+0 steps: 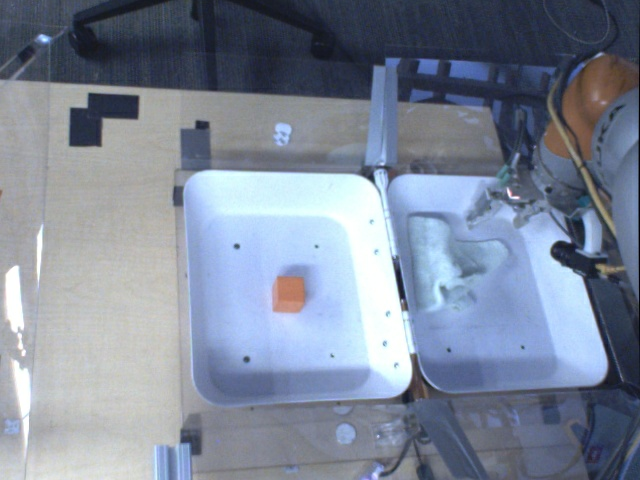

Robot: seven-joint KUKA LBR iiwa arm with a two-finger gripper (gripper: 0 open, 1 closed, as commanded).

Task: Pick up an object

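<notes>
While the grey two-finger gripper [497, 200] hovers at the upper right of the frame, jaws spread and holding nothing, a small orange cube [289, 294] sits mid-floor in the left white bin [210, 268] (a pale crumpled cloth [445, 263] lies in the right white bin [560, 348]).

No writing, label, brand or number can be read anywhere on the bench [100, 268] or the two white bins [215, 208]. The black shapes [100, 116] stuck to the wooden top near its far left corner are plain blocks, carrying no lettering.
</notes>
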